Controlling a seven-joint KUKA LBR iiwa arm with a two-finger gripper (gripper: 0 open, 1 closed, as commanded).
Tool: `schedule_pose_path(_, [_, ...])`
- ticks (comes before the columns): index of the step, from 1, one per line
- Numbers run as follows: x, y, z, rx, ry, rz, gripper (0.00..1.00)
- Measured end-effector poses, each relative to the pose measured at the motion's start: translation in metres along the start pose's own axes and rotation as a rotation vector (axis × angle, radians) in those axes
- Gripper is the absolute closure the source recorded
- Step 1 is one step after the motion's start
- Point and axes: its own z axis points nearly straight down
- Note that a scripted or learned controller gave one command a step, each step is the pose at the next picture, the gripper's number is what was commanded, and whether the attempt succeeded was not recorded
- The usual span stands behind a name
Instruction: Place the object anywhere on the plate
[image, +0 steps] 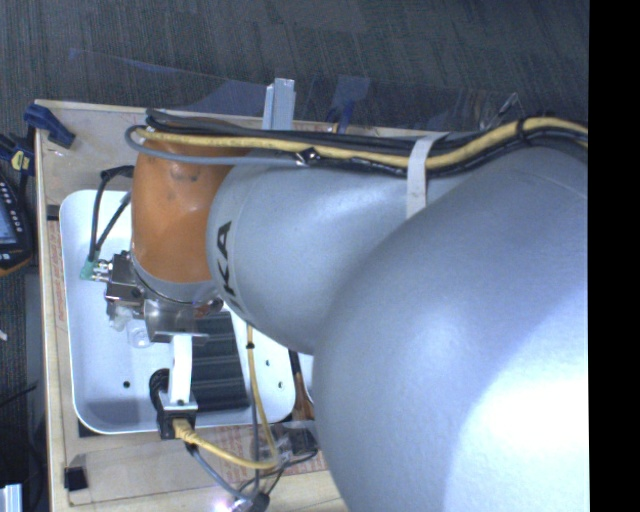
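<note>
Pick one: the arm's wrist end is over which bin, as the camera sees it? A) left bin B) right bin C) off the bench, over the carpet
A: the orange band and the wrist hardware below it sit over the left bin, whose white floor and rim show around them, while the grey arm comes in from the right.

A robotics lab is being shown: a bulky grey industrial arm, bundled yellow-and-black cables, and a pale wooden bench.
</note>
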Motion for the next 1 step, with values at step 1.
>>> schedule_pose_path(1, [0.0022,-0.0015,-0.0234,-0.005,0.003,-0.153,1.00])
